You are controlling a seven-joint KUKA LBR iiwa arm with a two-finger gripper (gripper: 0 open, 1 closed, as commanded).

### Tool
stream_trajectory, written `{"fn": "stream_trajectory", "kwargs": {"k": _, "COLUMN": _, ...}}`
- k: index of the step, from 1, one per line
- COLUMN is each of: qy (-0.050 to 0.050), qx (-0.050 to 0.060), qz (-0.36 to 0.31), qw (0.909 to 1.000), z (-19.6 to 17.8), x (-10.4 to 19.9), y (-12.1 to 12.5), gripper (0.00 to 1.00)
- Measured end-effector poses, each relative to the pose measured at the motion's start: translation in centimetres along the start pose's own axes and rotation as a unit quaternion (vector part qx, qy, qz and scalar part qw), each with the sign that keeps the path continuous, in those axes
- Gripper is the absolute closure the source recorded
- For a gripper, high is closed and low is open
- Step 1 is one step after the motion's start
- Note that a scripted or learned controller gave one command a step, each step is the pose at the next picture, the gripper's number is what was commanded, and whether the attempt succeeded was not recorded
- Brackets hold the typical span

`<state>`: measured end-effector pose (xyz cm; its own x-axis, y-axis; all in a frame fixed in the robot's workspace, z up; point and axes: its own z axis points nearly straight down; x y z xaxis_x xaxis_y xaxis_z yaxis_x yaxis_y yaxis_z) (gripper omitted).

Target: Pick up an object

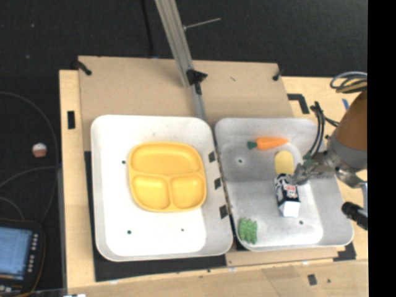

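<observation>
At the lower middle of the frame a small green toy (248, 229) lies near the front-left corner of the right bin (322, 234), well apart from the action. Just above it, toward the right of the frame, a small black-and-white carton (288, 198) lies on the bin floor, and the gripper (301, 173) sits just beside its upper end, the grey arm (352, 132) with its orange band entering from the right edge. Whether the jaws are released or clenched cannot be told, as the wrist hides them. A pale yellow piece (284, 162) lies touching or almost touching the carton's top, and an orange carrot (270, 143) lies further back. The crowding looks like the likely hazard: a close could catch the yellow piece too, or nudge the carton aside and come up with nothing. At the centre left, the left bin (111, 228) carries a yellow divided plate (166, 176)
</observation>
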<state>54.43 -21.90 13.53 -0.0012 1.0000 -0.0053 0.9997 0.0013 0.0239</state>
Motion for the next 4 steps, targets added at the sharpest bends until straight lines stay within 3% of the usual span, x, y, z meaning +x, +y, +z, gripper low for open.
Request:
{"fn": "stream_trajectory", "kwargs": {"k": 1, "qy": 0.001, "qx": 0.008, "qz": -0.002, "qw": 1.0, "z": -6.2, "x": 0.5, "y": 0.1, "gripper": 1.0}}
{"fn": "stream_trajectory", "kwargs": {"k": 2, "qy": 0.001, "qx": 0.008, "qz": -0.002, "qw": 1.0, "z": -10.9, "x": 0.4, "y": 0.5, "gripper": 1.0}}
{"fn": "stream_trajectory", "kwargs": {"k": 3, "qy": 0.001, "qx": 0.013, "qz": 0.001, "qw": 0.9999, "z": -8.1, "x": 0.2, "y": 0.4, "gripper": 1.0}}
{"fn": "stream_trajectory", "kwargs": {"k": 4, "qy": 0.003, "qx": 0.01, "qz": -0.003, "qw": 0.9999, "z": -9.5, "x": 5.6, "y": 2.0, "gripper": 1.0}}
